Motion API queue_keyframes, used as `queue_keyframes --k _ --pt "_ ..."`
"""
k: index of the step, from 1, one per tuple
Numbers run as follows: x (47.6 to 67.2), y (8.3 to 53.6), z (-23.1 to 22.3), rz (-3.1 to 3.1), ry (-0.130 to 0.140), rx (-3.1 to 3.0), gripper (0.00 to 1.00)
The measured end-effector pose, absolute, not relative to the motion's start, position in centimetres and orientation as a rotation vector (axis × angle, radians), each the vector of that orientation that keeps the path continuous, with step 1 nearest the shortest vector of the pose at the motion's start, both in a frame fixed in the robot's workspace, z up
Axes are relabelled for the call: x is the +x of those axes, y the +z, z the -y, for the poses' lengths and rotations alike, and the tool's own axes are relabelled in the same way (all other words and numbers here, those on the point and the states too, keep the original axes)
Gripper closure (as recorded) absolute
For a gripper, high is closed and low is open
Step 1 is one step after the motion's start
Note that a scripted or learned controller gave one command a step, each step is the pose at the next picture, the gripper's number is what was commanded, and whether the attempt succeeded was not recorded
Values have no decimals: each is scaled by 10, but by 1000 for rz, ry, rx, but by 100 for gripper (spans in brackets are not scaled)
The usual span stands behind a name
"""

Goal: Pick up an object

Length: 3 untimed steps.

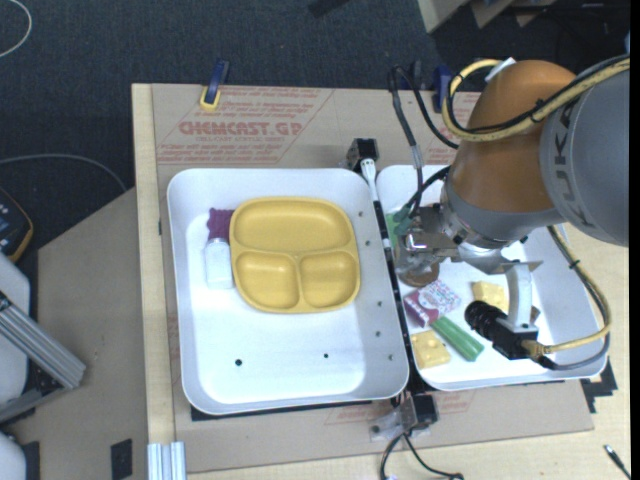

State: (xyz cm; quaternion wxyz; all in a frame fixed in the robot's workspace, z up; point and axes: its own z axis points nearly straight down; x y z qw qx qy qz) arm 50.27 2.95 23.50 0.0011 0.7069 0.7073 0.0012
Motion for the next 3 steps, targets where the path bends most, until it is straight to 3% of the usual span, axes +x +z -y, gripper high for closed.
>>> queue_keyframes --k 1,2,3 --pt "497 215 -34 -2224 -4 2225 100" --pt "498 233 -30 -2219 4 2220 100" --pt "506 217 -41 -2224 -3 2221 100"
